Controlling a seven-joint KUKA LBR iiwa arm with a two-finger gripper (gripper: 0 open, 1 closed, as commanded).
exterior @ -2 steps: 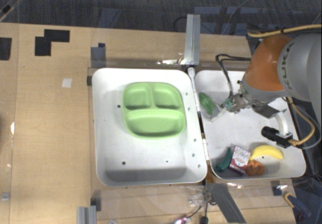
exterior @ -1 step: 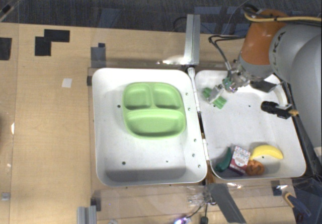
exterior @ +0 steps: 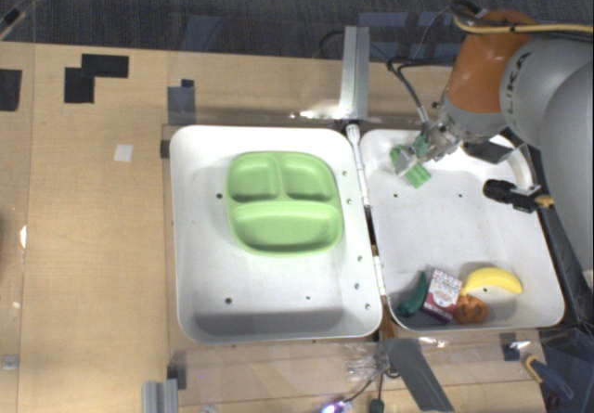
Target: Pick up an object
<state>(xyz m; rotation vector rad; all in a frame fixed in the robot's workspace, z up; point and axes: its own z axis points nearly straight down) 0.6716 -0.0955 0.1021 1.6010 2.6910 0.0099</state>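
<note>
Hovering over the far left corner of the right bin [exterior: 548, 309], 1 gripper [exterior: 415, 163], green-tipped, hangs from the arm [exterior: 520, 77] that enters from the right. How wide it stands, and whether anything sits between its tips, cannot be told at this size; nothing is plainly seen in its hold.

Item 1: banana [exterior: 492, 282], yellow, curved, long axis running roughly left to right, by the near wall of the right bin.
Item 2: box [exterior: 442, 291], small, printed, just left of the banana and touching or nearly so.
Item 3: brown lump [exterior: 470, 310], small, tucked under the banana's left end.
Item 4: dark green piece [exterior: 413, 294], slanted, against the box's left side.

All 4 cluster at the near wall, well apart from the gripper: toward the camera and somewhat right of it, the bin floor between them bare.

Item 5: tray [exterior: 282, 200], green, 3 compartments, in the left bin [exterior: 195, 309], across the divider from the gripper.

Judgement: any pick calls for a traverse to the near wall; the banana offers the clearest grasp, taken across its short width.
</note>
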